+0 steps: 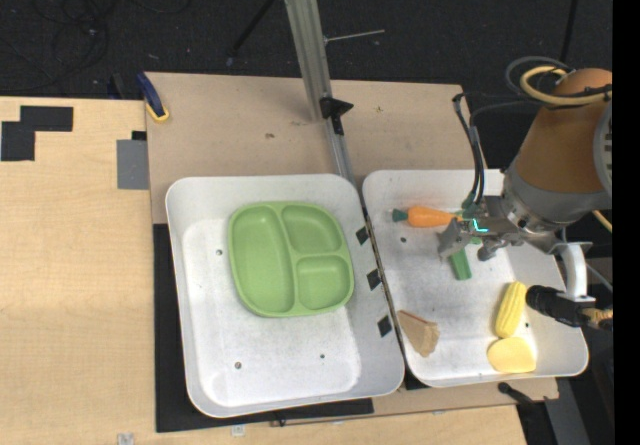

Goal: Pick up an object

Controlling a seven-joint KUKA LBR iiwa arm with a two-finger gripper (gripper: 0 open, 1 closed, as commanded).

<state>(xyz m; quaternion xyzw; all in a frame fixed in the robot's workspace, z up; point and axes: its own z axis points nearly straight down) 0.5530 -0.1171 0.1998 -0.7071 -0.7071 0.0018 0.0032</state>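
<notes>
The arm is reaching in from the right over the right bin (560, 358), and the tool (462, 245) is hanging low above a small green object (461, 266), just below the carrot (428, 217). Whether the tool is apart or together I cannot tell. A corn cob (510, 307), a yellow piece (512, 355) and a brown wedge (421, 334) are lying in the same bin. A green divided plate (291, 258) is sitting in the left bin (200, 333).

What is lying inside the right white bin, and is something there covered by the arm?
The right bin holds a carrot, a green piece under the pincer, a corn cob, a yellow piece and a brown wedge. The arm covers the far right corner.
</notes>
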